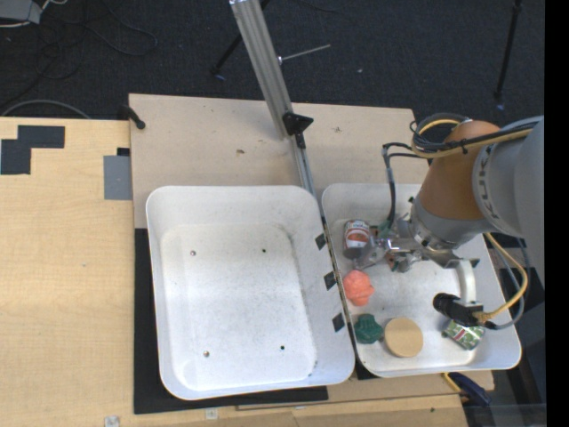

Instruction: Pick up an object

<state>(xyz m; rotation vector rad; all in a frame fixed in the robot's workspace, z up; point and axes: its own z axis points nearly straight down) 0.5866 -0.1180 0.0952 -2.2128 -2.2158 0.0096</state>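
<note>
A single fixed camera hangs above the bench (222, 140) and looks down at a slant, far enough off to take in both white bins. The left bin (178, 212) sits at centre, the right bin (502, 350) toward four o'clock, and the arm (484, 181) enters from three o'clock.

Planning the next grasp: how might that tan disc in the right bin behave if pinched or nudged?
The tan disc lies flat, so it probably won't roll, and may slide if pushed. It looks stiff, likely wood. Its low profile may be hard to pinch, and the green object beside it crowds one side.
</note>
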